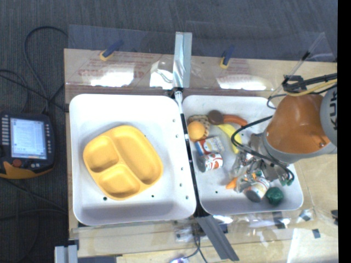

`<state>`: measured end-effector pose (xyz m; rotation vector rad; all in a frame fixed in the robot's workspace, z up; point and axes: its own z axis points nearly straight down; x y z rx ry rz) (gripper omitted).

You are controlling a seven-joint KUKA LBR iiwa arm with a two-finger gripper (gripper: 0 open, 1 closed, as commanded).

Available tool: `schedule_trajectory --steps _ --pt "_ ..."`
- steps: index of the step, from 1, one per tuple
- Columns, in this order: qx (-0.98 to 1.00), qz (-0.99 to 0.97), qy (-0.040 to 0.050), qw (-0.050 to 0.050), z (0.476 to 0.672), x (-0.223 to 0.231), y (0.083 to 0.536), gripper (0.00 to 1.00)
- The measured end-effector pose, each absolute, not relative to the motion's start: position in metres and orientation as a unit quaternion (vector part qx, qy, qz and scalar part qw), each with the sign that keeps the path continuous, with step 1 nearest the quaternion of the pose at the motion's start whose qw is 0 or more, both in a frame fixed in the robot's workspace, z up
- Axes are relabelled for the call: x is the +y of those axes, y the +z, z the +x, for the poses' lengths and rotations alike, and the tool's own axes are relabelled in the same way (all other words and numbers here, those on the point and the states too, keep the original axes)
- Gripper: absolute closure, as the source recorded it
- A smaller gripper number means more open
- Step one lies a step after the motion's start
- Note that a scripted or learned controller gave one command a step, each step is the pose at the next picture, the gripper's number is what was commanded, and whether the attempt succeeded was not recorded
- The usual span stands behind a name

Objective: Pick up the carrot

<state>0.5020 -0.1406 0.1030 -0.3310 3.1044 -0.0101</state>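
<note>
Gripper (253,171) hovered low near right bin's (219,204) front edge; finger state couldn't be told. Carrot (237,119) lay near back edge, crowded; risk: wrong grab.

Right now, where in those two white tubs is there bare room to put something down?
Left bin: bare floor around the yellow tray. Right bin: a bare strip along the near wall; elsewhere the can, orange ball and claw crowd it.

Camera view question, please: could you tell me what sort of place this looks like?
Probably a robotics lab test bench: two white bins set side by side, a grey and orange robot arm reaching over toy food, and a teach pendant on the carpet.
</note>
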Motion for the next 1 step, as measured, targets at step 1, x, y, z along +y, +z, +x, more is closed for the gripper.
schedule_trajectory --steps 1 --pt "0.994 -0.112 -0.0017 0.006 0.5029 -0.1129 0.2455 1.0"
